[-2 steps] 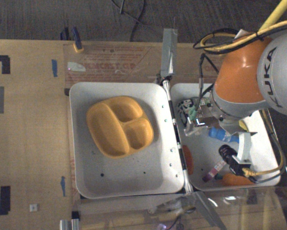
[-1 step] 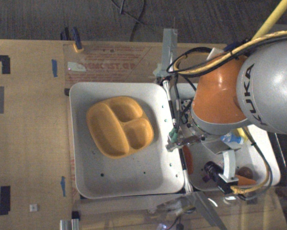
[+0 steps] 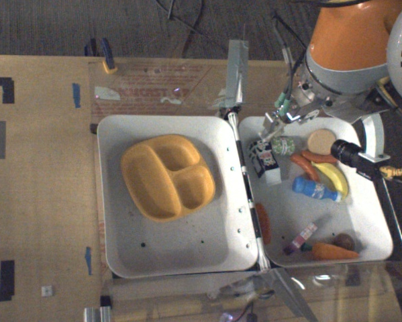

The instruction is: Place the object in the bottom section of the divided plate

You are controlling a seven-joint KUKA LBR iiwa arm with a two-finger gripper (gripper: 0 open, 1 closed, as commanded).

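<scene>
Looming at the upper right of the frame, the arm's orange band (image 3: 352, 19) and grey wrist sit closest to the lens, and below them the gripper (image 3: 266, 158) reaches down to the left into the right bin (image 3: 382, 237). Its tip hangs over that bin's upper left corner, just beside a small green-and-white bottle (image 3: 284, 145). Whether it is apart, together or clamped on anything cannot be told from this slanted view, since dark and white parts at the tip blur into one another.

Around the tip the right bin is crowded. A round tan piece (image 3: 321, 141) lies at the upper middle, with a red-orange sausage-like item (image 3: 307, 166) just below it, a yellow banana (image 3: 332, 178) to the right of that, and a blue bottle (image 3: 315, 188) lying on its side under both. A black cylinder (image 3: 348, 153) on the arm's mount overhangs the bin's right part. Along the bin's left wall lies a thin reddish piece (image 3: 263, 221). At the lower edge are a purple-and-white marker-like stick (image 3: 300, 237), an orange carrot (image 3: 333, 251) and a dark brown ball (image 3: 345, 240) touching the carrot's upper side.

Left of the divider, the left bin (image 3: 120, 247) holds the yellow divided plate (image 3: 167, 176), tilted a little in the frame, well apart from the gripper. Its large lower section faces the lower left, and two smaller sections sit at the upper right.

Blue tape marks (image 3: 76, 94) and black corner marks (image 3: 1, 89) dot the wooden bench (image 3: 39, 200) at the left.
</scene>
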